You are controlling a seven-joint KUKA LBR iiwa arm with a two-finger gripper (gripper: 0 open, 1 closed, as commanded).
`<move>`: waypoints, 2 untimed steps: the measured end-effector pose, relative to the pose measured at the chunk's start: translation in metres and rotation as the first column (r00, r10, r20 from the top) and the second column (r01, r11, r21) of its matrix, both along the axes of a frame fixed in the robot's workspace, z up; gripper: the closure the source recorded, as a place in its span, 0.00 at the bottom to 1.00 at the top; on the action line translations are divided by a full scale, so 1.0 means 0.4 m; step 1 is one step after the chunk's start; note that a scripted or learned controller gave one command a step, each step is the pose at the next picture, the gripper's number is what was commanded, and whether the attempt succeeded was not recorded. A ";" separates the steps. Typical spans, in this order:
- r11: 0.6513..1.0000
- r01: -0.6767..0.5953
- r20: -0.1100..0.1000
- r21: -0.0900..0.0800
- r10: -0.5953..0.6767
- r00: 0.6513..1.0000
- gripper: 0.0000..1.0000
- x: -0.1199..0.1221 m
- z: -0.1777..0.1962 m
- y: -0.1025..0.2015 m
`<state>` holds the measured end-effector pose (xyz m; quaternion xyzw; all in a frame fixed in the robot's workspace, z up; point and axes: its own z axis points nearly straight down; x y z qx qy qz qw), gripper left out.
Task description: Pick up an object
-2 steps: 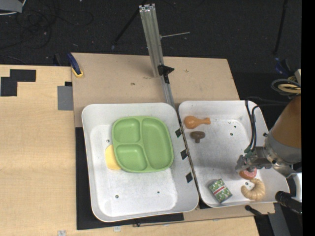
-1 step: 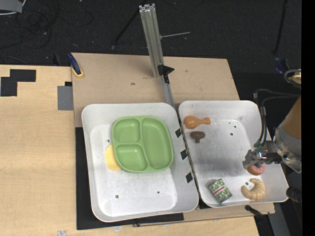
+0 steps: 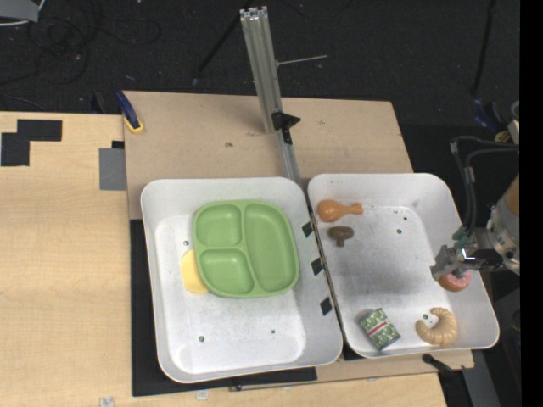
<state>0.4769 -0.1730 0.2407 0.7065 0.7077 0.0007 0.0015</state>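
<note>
My gripper (image 3: 452,265) hangs low over the right edge of the right bin (image 3: 382,265), reaching in from the right. Directly beneath and touching it in the image lies a small red-pink round object (image 3: 457,281), partly covered by the gripper. Whether that object is gripped cannot be told. Elsewhere in the right bin are an orange drumstick-shaped toy (image 3: 339,209) at the top left, a small brown piece (image 3: 341,236) just below it, a green box (image 3: 379,328) near the front and a tan croissant (image 3: 438,326) at the front right corner.
The left bin (image 3: 237,337) holds a green divided plate (image 3: 246,248) with a yellow object (image 3: 192,275) poking out from under its left side. A metal post (image 3: 265,66) rises behind the bins. Black clips (image 3: 316,265) line the seam between the bins.
</note>
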 end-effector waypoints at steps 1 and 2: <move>1.000 -0.004 -0.006 0.004 0.004 1.000 1.00 0.022 -0.015 0.147; 1.000 -0.005 -0.005 0.003 0.005 1.000 1.00 0.083 -0.016 0.290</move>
